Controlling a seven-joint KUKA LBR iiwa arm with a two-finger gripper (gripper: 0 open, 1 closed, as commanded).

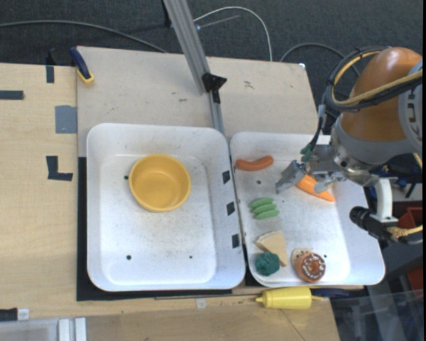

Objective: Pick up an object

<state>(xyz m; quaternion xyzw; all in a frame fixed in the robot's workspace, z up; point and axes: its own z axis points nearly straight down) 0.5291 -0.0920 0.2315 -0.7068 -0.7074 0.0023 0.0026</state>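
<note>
A yellow bottle (287,298) is seen nearest the camera, lying on its side on the bench just outside the near rim of the right bin (355,272). Inside that bin, along its near edge, a donut (311,265) is placed, with a green lump (268,263) beside it and a wedge (272,244) touching the lump from behind. Further back in the bin, green beans (264,207) are laid near its left wall. Beyond them, the gripper (307,178) is positioned low over the bin, its fingers spread apart; one finger (287,178) points toward the bin's left wall, and nothing is seen clamped between them. An orange carrot (317,187) is found directly under and beside the gripper, partly hidden by it. A sausage (254,163) is laid at the bin's far left corner. To the left of the right bin, a yellow bowl (160,182) is set upright in the left bin (106,261).
</note>
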